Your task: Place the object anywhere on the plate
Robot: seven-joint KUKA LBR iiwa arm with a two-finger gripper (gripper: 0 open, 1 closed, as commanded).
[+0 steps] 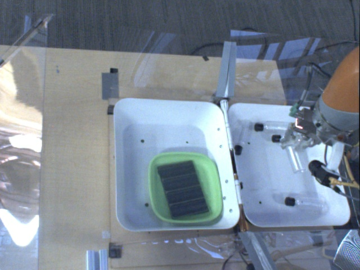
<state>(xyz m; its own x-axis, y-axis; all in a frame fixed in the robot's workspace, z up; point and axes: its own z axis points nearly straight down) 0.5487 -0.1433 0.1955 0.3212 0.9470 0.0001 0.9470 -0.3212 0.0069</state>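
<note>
Green is the plate (184, 188) in the left bin (126, 151), and the dark ridged object (182, 188) lies on it, so we judge the placing done. Our gripper (297, 142) hangs over the right bin (264, 207); we cannot tell how open it is. Next, we would only withdraw.

No readable text, labels, brands or numbers can be made out anywhere, tbh. Nothing legible is printed on the two shallow white plastic bins (169, 108), and the pale wooden bench (73, 151) is unmarked too.
</note>
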